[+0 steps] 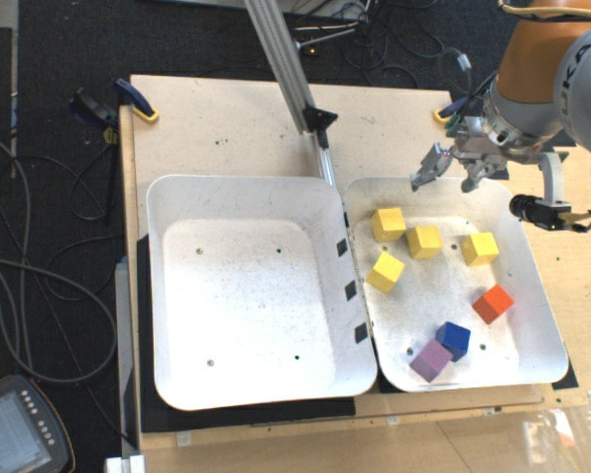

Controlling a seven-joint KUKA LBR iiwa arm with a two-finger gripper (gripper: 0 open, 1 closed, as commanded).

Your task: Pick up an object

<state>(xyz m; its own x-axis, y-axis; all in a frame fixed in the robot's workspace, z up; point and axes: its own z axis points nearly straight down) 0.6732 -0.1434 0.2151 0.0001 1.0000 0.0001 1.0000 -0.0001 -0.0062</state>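
A: Start with the bins. What is in them?

B: From the overhead camera, the left bin (pixel 177 264) holds no blocks, just a speckled white floor. The right bin (pixel 542 348) holds seven. Four yellow blocks sit in its upper half: one (pixel 388 224) near the top left, one (pixel 424 241) just beside it to the right, one (pixel 481 248) further right, and one (pixel 384 271) lower, near the divide between the bins. Below them an orange block (pixel 492 304) lies toward the right wall, and a blue block (pixel 454 339) touches a purple block (pixel 431 360) near the front edge.

A: Anything else around the bench?

B: A slanted metal pole (pixel 276 47) crosses the top of the bench and ends at the seam between the bins. Blue-and-yellow clamps (pixel 128 97) grip the bench's back corners, and cables lie on the dark floor. A grey pendant (pixel 20 432) sits at the bottom left. Nothing covers the blocks.

A: And the arm?

B: It reaches in from the right, orange band up high, the wrist over the right bin's back edge. The gripper (pixel 456 168) hangs above that edge with its fingers spread apart and nothing between them, well apart from every block.
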